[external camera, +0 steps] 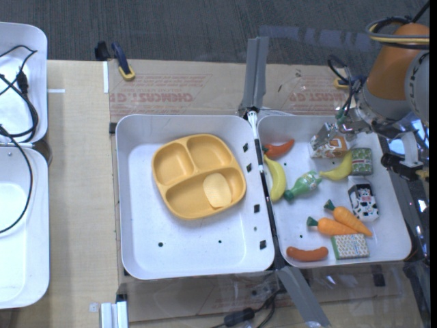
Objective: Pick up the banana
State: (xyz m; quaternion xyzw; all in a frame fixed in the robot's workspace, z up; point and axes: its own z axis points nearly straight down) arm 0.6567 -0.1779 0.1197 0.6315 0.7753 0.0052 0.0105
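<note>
Banana (276, 178) lies in the right bin (399, 248), curved along its left wall, just beside the divider between the two bins. A second, smaller banana (339, 169) sits nearer the bin's far right corner, with its upper end against a green can (361, 161).

The end effector (347, 123) hangs over the far right corner of that bin. The smaller banana is near it, just toward the front. The larger banana is well apart from it, across the bin at the left wall. You cannot tell from this view whether the end effector is apart or together, and nothing can be seen clamped in it. A crumpled shiny packet (328, 143) lies just beside it, between it and the smaller banana.

Around the larger banana you have a red pepper-like piece (278, 147) at its far end and a green bottle (302, 185) touching or nearly touching its right side. Toward the front edge lie two carrots (341, 223), a red sausage (307, 253) and a small flat box (349, 247). A little carton with black and white cow patches (362, 202) stands near the right wall; its lettering is too small to read.

The left bin (136, 238) holds a yellow divided plate (179, 166) with a pale oval piece (218, 190) in one compartment.

Cardboard (171, 91) on the bench beyond the bins carries red print that appears reversed, so you cannot read it reliably.
</note>
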